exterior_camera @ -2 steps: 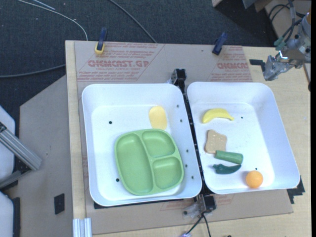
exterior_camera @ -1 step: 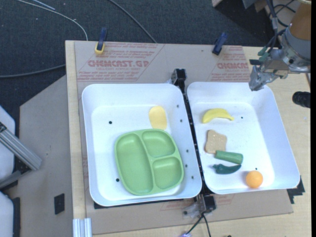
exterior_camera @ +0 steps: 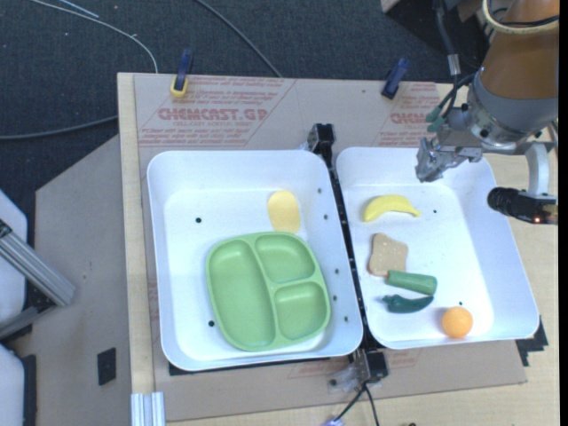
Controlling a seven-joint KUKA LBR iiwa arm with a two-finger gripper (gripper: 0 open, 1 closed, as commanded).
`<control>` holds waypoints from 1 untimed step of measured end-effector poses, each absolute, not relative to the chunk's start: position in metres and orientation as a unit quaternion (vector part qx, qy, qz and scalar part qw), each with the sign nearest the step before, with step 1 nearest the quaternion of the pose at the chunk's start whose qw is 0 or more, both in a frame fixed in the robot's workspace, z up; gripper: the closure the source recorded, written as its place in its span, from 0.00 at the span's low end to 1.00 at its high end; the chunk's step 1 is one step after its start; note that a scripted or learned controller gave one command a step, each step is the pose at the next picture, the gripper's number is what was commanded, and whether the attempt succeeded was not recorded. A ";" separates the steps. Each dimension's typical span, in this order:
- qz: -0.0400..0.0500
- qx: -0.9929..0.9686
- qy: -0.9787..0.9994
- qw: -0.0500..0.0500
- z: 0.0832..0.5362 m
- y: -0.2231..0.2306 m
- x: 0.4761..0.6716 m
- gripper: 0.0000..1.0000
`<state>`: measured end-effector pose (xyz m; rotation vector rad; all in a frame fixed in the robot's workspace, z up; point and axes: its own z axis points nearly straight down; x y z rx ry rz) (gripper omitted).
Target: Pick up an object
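My gripper hangs over the far edge of the right bin, with nothing visible between its fingers. Below and left of it lies a yellow banana. Nearer the front are a tan slice of bread, a green cucumber-like piece, a dark green pepper and an orange ball.
The left bin holds a green divided plate and a pale yellow oval piece. Black clamps join the bins at their shared edge. A black fixture sticks in at the right bin's right side.
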<state>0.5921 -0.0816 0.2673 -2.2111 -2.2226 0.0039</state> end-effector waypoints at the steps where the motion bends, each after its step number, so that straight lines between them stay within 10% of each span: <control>1: 0.001 -0.705 -0.709 0.003 0.268 -0.034 0.576 1.00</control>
